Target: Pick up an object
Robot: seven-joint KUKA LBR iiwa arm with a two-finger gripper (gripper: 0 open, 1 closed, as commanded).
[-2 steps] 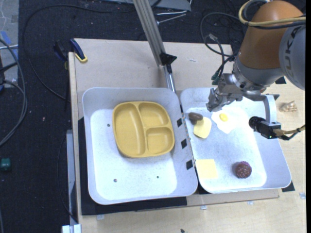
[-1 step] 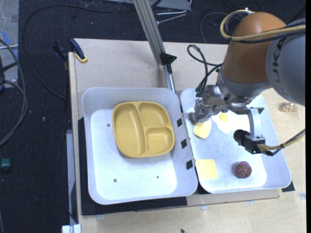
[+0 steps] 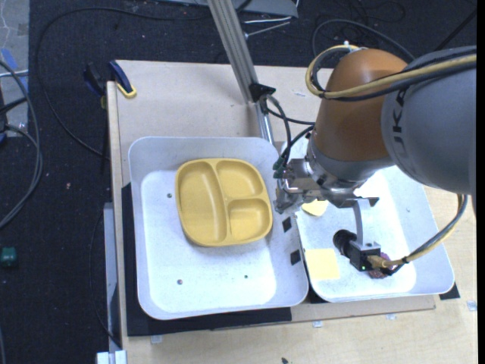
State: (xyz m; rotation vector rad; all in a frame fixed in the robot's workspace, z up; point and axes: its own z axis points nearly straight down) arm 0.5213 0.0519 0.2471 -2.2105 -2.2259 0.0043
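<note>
Step in hand, as judged: approach for a pick, with nothing seen grasped so far.

Nearest the camera, a flat yellow square pad [image 3: 321,264] lies on the floor of the right bin [image 3: 415,226], close to that bin's inner wall and apart from the other items. Just beyond it is a pale yellow rounded piece [image 3: 314,208], partly covered by the end effector [image 3: 292,194]. The end effector sits over the shared rims between the two bins, just beside the right edge of the plate. Whether it is released or clenched cannot be told, because the wrist body hides it from above.

The left bin [image 3: 155,279] holds a yellow divided plate [image 3: 224,202] with three compartments, open side up, roughly central.

Farther back are the bare table [image 3: 174,97], a slanted aluminium post [image 3: 231,36] and a blue-and-yellow clamp [image 3: 121,78] at the far left corner.

Notes for doing the step well:
- Pick one target before descending; over the rims there is nothing to grasp.
- The rounded piece is closest, so a small shift into the right bin should centre it.
- The pad is thin and flat and likely needs a low, square approach.
- The plate's rim is probably the hardest grip.
- Keep clear of the bin walls.
</note>
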